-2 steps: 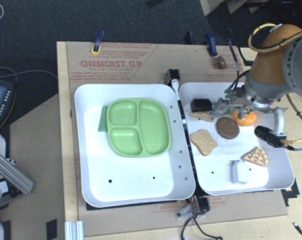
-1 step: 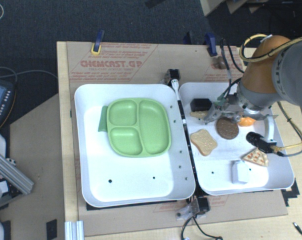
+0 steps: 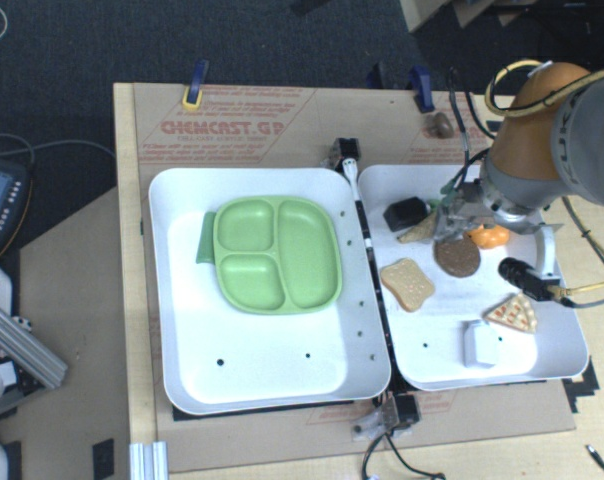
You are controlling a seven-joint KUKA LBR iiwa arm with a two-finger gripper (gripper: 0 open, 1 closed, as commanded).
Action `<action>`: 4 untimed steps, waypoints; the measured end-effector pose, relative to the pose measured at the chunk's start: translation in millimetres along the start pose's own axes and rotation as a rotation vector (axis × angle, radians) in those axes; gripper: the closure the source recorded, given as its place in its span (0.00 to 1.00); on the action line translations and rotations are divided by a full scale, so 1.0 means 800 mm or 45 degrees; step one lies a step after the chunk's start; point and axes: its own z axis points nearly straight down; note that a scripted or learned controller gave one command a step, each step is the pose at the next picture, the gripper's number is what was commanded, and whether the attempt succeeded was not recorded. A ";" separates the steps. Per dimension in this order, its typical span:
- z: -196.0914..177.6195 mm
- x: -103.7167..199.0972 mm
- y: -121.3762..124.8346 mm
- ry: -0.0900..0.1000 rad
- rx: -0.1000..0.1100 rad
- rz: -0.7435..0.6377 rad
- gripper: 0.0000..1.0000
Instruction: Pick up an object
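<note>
My gripper (image 3: 456, 230) reaches into the right bin (image 3: 422, 353) from the right, low over its upper middle. It hangs just above a brown round cookie (image 3: 458, 258), with an orange piece (image 3: 490, 236) close on its right. A black block (image 3: 405, 212) and a tan scrap (image 3: 418, 232) lie just left of it. A slice of toast (image 3: 408, 284) lies lower left, a pizza slice (image 3: 512, 314) lower right, and a white block (image 3: 479, 345) near the front. My wrist hides the fingertips.
The left bin (image 3: 182, 358) holds a green divided plate (image 3: 278, 254). A black cylinder (image 3: 524, 278) sticks out beside the wrist over the right bin. Clamps sit at the board's far edge, cables hang at the right.
</note>
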 end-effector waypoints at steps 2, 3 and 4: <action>-0.117 0.015 0.008 0.002 0.004 -0.003 1.00; -0.159 0.015 0.010 0.003 0.004 -0.002 1.00; -0.165 0.066 0.037 0.005 0.006 -0.007 1.00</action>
